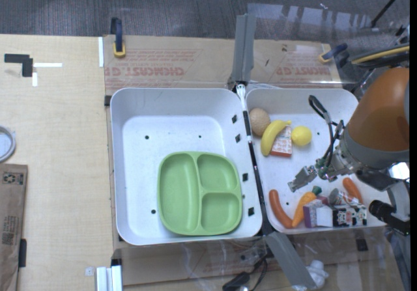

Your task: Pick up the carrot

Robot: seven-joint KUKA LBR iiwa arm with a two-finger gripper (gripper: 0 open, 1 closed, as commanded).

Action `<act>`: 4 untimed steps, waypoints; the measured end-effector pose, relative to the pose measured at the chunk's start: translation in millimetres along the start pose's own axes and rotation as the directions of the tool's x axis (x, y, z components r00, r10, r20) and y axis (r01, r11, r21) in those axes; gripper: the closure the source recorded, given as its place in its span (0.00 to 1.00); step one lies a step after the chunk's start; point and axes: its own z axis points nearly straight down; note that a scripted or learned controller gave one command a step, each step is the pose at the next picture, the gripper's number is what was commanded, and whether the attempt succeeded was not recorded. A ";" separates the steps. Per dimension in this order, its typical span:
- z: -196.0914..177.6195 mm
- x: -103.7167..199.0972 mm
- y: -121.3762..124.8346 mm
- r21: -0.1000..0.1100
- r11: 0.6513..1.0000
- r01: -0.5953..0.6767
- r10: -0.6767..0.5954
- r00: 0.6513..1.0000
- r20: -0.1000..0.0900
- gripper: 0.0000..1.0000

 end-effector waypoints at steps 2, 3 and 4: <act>61.8 -16.7 -4.6 -0.002 0.953 0.301 -0.301 0.953 0.001 1.00; 55.2 -39.4 2.4 -0.003 0.997 0.075 -0.075 0.997 0.002 1.00; 55.2 -39.3 2.5 -0.003 0.997 0.075 -0.075 0.997 0.002 0.00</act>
